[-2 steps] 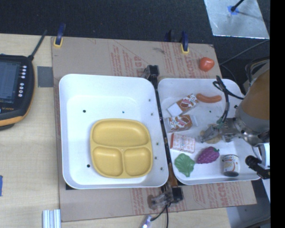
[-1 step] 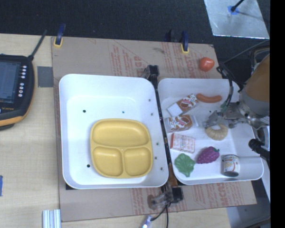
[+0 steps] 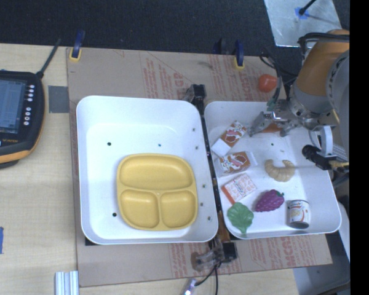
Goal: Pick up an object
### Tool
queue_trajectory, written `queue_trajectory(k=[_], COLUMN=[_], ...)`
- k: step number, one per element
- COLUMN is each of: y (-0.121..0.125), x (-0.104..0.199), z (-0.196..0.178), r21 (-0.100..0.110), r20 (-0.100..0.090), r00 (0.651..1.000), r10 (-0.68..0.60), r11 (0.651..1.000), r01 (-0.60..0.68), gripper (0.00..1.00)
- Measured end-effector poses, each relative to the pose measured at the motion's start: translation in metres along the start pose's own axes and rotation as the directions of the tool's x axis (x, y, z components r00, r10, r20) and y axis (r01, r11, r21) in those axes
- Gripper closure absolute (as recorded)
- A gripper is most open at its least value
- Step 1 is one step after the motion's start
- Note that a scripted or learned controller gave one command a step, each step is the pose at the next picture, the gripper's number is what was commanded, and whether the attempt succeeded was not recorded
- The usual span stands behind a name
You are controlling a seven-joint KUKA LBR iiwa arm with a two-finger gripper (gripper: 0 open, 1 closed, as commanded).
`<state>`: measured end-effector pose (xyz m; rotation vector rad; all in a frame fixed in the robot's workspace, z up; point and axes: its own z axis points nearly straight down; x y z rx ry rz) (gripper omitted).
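Tablet (image 3: pixel 9 115) is sitting at far left w/ its screen lit. Left bin (image 3: pixel 98 128) is holding a yellow divided plate (image 3: pixel 157 190). Right bin (image 3: pixel 323 226) is holding snack packets (image 3: pixel 234 162), a green leaf (image 3: pixel 240 217), purple grapes (image 3: pixel 269 200), a croissant (image 3: pixel 280 169) & a small can (image 3: pixel 299 214). Gripper (image 3: pixel 277 120) is hanging over the bin's far edge, fingers apart, nothing btwn them. Orange ball (image 3: pixel 267 82) is lying on the cardboard beyond.

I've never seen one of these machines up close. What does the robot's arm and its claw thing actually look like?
The grey robot arm with an orange band is thick and rounded, a glossy orange collar sitting above smooth grey casing. At its end is a small two-finger metal gripper, silvery-grey with angular struts and dark fittings. Thin black cables loop around the wrist, and a black rounded part sticks out lower on the arm.
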<state>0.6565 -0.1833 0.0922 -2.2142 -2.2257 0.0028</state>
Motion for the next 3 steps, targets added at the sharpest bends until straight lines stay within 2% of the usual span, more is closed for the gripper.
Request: queue_trajectory(k=[1,3], y=[-0.0002,-0.0002], x=[-0.0288,-0.0279], z=[-0.0002,0.0], r21=[-0.002,0.001], r20=[0.001,0.0], r00=[1.0,1.0], r10=[0.002,-0.001], r11=[1.0,1.0], r01=[-0.002,0.001], gripper=[0.0,0.0])
